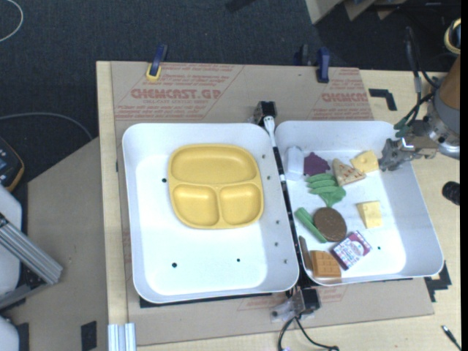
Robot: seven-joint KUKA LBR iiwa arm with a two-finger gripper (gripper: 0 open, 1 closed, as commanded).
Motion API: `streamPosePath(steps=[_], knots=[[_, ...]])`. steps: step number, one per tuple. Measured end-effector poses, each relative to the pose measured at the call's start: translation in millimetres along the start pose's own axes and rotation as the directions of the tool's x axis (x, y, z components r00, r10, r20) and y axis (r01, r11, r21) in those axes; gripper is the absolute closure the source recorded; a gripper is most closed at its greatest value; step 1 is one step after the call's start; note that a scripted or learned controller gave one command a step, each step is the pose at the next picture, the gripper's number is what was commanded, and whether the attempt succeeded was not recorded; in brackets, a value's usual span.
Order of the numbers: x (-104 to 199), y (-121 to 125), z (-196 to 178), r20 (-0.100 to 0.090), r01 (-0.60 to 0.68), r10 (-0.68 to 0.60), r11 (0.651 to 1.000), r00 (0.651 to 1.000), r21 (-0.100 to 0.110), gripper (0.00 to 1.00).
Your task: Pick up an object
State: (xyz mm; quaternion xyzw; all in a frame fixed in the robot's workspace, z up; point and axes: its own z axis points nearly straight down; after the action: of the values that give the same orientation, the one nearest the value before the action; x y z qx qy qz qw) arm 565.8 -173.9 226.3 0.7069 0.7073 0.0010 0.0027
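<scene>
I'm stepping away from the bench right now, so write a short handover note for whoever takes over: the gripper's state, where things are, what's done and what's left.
Gripper: at the right bin's far right rim, near the upper yellow cheese wedge. No object can be seen between its fingers.

Right bin holds the toy food: purple piece, cracker wedge, green leafy piece, brown round patty, green pod, yellow cube, packet and toast-like piece.

Left bin holds a yellow divided plate.

Done: nothing visibly picked.

Left: grasp and lift one object.
</scene>
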Motion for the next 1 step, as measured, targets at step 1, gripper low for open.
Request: streamPosePath(steps=[1], knots=[[47.5, -9.4, -0.2, -0.005, 0.005, -0.005, 1.0, 1.0, 0.007, 1.0]])
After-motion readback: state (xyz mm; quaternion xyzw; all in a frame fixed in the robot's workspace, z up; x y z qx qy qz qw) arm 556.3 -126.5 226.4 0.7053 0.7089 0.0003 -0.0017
